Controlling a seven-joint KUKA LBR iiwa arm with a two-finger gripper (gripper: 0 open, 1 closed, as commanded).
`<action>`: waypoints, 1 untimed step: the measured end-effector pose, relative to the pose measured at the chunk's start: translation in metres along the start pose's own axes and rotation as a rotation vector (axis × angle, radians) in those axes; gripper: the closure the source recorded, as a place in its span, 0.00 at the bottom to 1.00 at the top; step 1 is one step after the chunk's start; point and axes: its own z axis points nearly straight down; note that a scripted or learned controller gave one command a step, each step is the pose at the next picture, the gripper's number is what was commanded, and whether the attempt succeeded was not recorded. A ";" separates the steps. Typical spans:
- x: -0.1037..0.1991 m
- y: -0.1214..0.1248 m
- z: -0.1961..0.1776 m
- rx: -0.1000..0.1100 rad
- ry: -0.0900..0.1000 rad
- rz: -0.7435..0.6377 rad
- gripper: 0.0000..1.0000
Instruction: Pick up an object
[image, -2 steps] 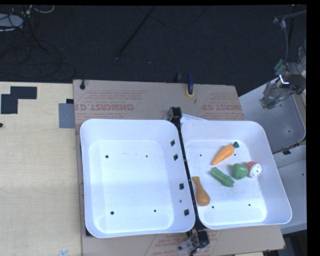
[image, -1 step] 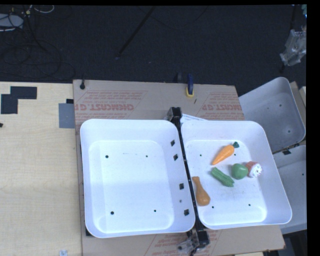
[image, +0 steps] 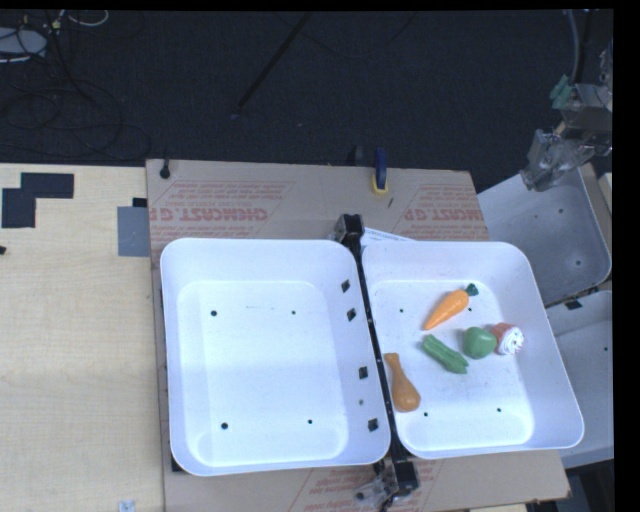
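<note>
Jaws cannot be judged wide or narrow, since the grey metal two-finger gripper (image: 553, 163) appears as a small blurred shape at the far right corner, raised well apart from both bins and holding nothing visible. The task therefore looks to be at its very start: no object is chosen or approached yet. The next move calls for carrying the gripper across and down over the right shallow white plastic bin (image: 556, 392), where all the candidates lie, and lining up on one that has free room on both sides. Nearest the camera in that bin is a tan-orange pear-shaped toy gourd (image: 402, 384), lying close to the bin's left wall, which may crowd a grasp. Just beyond it lies a dark green toy cucumber (image: 444, 354), slanted, its far end near or touching a round green toy vegetable (image: 479, 342), which in turn sits against a small red-and-white toy piece (image: 508, 338); that cluster seems awkward to part. Farther still, an orange toy carrot with a green top (image: 447, 307) lies tilted and alone, likely the easiest pick: slim, smooth-looking, and best pinched across its width. The left shallow white plastic bin (image: 260, 360) sits beside it, both resting on a brown cardboard sheet (image: 270, 205).
</note>
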 end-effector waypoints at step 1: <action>0.017 -0.037 0.213 0.008 0.003 -0.001 1.00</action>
